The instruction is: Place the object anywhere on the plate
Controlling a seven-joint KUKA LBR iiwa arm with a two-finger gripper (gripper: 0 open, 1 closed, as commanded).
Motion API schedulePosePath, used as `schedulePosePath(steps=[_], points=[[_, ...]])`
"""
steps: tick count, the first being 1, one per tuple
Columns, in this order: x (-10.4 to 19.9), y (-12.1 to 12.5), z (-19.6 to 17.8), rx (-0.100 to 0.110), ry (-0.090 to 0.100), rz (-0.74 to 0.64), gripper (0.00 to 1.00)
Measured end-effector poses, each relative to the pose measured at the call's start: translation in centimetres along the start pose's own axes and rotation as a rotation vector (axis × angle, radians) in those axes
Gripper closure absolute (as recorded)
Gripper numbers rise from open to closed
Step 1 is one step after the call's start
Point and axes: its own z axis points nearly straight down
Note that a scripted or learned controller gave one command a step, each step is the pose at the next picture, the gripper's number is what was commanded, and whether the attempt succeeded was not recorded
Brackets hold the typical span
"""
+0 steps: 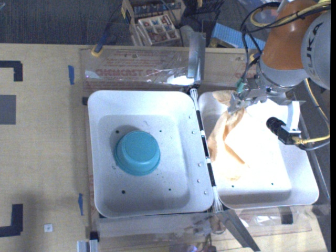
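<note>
A tan cloth (224, 135) hangs over the left side of the right bin (273, 185). Its top corner is pinched between the fingers of my gripper (234, 105), which is shut on it above the bin's back left corner. The cloth's lower folds trail down toward the bin floor next to the wall between the bins. A round blue plate (137, 152) sits in the middle of the left bin (105, 114), well to the left of the gripper.
The divider between the two bins (203, 140) runs just left of the hanging cloth. A black cable and connector (278, 129) hang off the wrist over the right bin. Boxes and clutter (155, 20) lie behind the bench.
</note>
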Motion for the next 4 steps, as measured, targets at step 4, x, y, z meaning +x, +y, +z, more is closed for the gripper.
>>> schedulePosePath(steps=[4], points=[[13.1,-5.6,-1.7,-0.001,0.006,-1.195,1.0]])
